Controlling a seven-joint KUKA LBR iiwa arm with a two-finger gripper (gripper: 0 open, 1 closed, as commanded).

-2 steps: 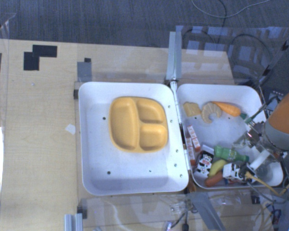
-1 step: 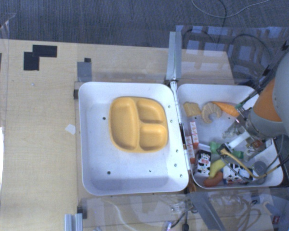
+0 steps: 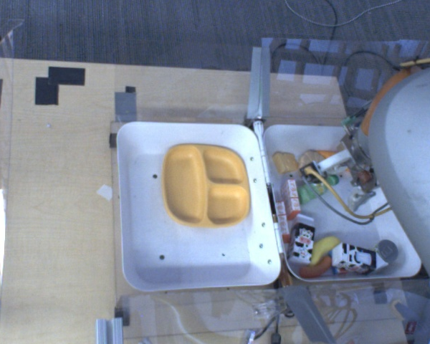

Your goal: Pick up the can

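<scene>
Pale wood bench (image 3: 50, 213) under grey-blue carpet (image 3: 165, 13) at the far side, with black tape patches (image 3: 57, 83) up and left of the yellow tray (image 3: 204, 183) and a thin cable (image 3: 322, 9) looped on the carpet up and right of it. Sits in the left bin (image 3: 140, 249), that three-section tray, roughly centred. Right of the tray, across the metal divider, the right bin (image 3: 408, 267), crowded with small packets.

Down and right of the tray, at the right bin's near edge: what looks like the can (image 3: 355, 258), black-and-white printed, lying on its side. Long axis roughly left to right, a grey round end turned away from the tray. Just on its tray side, a yellow banana (image 3: 324, 247), touching or nearly so.

Right of the tray, above the bin's far half: the gripper (image 3: 351, 167), tangled among wires and bright packets, well apart from the can. Open or closed: cannot tell. Further right, the grey arm (image 3: 416, 156), cut off at the frame edge and covering part of the bin. Packet labels too small to read.
</scene>
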